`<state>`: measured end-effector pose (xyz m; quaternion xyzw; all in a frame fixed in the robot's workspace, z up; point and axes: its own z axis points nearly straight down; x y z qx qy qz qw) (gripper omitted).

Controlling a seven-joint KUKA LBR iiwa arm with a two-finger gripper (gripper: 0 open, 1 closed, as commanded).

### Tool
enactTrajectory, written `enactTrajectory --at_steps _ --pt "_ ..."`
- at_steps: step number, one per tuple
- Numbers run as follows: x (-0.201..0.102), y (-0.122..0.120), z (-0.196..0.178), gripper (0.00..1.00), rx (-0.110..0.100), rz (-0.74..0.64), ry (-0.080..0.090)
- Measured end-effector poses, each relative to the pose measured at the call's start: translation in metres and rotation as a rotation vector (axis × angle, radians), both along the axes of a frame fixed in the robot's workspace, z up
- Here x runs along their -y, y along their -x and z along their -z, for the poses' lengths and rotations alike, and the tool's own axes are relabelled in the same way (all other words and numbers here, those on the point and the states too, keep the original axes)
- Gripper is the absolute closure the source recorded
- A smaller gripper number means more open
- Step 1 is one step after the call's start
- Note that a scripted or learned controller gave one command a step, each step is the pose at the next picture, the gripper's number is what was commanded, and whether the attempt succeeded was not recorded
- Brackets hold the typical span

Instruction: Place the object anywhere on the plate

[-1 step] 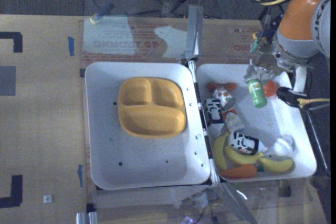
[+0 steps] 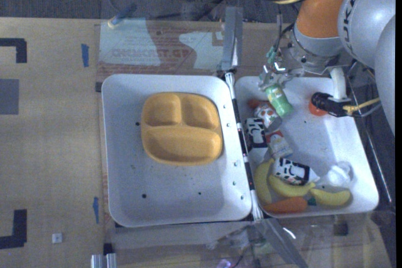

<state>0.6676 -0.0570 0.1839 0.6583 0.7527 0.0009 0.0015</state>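
Note:
The yellow plate, split into three compartments, lies in the left bin with nothing on it. My gripper hangs over the far left part of the right bin. A small green bottle with a pale cap sticks out below the fingers, tilted toward the lower right, and the gripper looks shut on its top end. The bottle hangs above the other objects in the right bin, a short way right of the wall between the two bins.
The right bin holds a red and white item, a black and white box, a cow-patterned toy, two bananas, a carrot and an orange piece. The bins' raised walls meet at the divider.

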Motion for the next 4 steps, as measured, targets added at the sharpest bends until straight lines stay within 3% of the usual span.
enactTrajectory --at_steps 1,2,3,4 --pt "-0.036 0.000 -0.027 1.00 0.002 -0.169 0.001" --pt "-0.038 0.000 -0.062 1.00 0.002 -0.431 0.002" --pt "-0.101 0.001 -0.022 1.00 -0.006 -0.506 -0.001" --pt "-0.077 0.000 -0.024 1.00 -0.005 -0.644 -0.001"
